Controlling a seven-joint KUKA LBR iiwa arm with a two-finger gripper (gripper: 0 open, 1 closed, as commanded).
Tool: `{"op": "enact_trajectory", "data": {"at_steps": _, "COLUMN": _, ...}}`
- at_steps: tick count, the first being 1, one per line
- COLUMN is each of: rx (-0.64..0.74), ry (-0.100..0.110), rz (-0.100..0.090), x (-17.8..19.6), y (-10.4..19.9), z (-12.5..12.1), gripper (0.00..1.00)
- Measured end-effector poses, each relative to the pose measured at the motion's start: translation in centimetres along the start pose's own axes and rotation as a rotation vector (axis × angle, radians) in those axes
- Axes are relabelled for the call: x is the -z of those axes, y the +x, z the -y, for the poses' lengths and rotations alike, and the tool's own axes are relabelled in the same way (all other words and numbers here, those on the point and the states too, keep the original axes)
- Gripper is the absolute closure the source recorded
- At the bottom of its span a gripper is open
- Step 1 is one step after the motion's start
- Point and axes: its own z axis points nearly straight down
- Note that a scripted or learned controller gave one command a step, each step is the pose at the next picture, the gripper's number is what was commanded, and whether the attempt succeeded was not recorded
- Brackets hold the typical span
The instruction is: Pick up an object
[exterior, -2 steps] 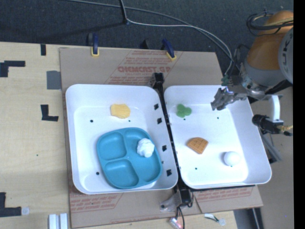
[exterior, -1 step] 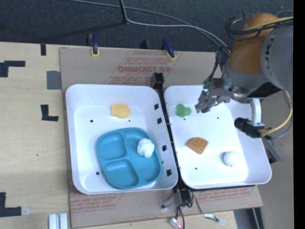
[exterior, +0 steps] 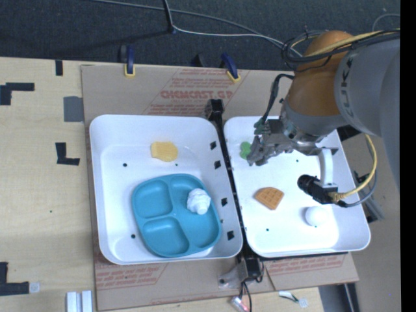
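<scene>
In the right-hand white bin [exterior: 351, 239], the dark metal two-finger gripper [exterior: 255, 156] reaches down toward the bin's upper-left corner, just beside a small green object [exterior: 245, 149] that its body half hides. Whether it pinches that object cannot be told. Lower in the bin lie a tan waffle-like wedge [exterior: 268, 197] and a white ball [exterior: 314, 216]. The grey arm [exterior: 364, 77] is cut off at the frame's right.

We see the divided tray [exterior: 170, 220] in the left bin [exterior: 104, 174] with a crumpled wad [exterior: 199, 201] on its right part and a flat piece [exterior: 164, 151] behind it, the right bin [exterior: 351, 233] alongside.
</scene>
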Motion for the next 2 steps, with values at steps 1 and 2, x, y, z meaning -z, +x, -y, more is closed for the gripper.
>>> {"op": "enact_trajectory", "data": {"at_steps": 1, "rx": 0.001, "ry": -0.002, "rz": 0.0, "x": 1.2, "y": 5.3, "z": 1.6, "gripper": 1.0}}
{"op": "enact_trajectory", "data": {"at_steps": 2, "rx": 0.0, "ry": -0.001, "rz": 0.0, "x": 1.7, "y": 9.5, "z": 3.3, "gripper": 1.0}}
